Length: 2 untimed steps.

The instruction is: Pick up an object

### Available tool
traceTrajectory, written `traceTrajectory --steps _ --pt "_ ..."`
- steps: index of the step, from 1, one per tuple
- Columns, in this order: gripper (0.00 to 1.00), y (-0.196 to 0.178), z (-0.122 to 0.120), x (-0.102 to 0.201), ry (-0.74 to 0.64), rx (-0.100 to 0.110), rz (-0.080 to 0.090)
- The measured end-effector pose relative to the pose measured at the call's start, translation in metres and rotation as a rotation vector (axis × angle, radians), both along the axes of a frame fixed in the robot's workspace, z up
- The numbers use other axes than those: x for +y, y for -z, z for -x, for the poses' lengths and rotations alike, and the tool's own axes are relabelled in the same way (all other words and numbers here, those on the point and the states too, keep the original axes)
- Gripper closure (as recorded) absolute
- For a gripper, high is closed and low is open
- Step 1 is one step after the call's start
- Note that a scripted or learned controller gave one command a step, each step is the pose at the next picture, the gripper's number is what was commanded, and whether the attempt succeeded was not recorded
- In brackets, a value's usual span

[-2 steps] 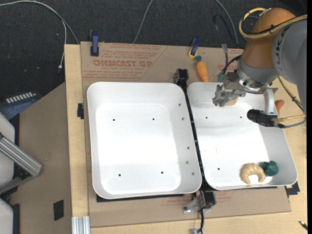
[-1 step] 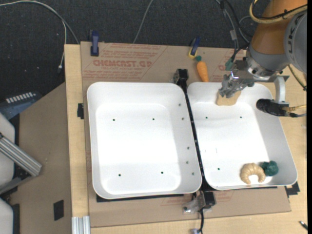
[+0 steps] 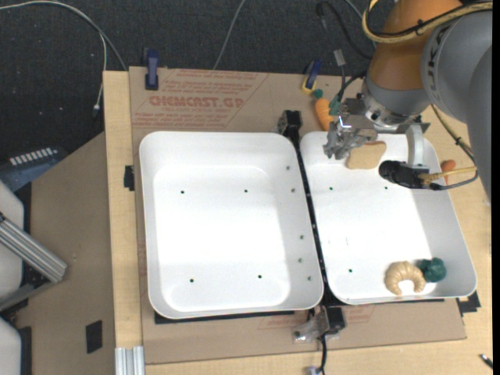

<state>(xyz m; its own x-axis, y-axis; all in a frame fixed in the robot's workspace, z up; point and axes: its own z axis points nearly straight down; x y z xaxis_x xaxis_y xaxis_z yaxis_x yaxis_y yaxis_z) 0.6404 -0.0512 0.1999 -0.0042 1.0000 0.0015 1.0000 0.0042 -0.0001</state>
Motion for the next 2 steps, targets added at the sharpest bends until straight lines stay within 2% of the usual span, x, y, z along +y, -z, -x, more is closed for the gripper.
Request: traceTrajectory --steps 1,2 --pt "1.00 0.003 0.003 0.060 -0.001 0.000 0.000" --pt "1.00 -0.009 0.004 0.104 0.000 -0.001 0.000"
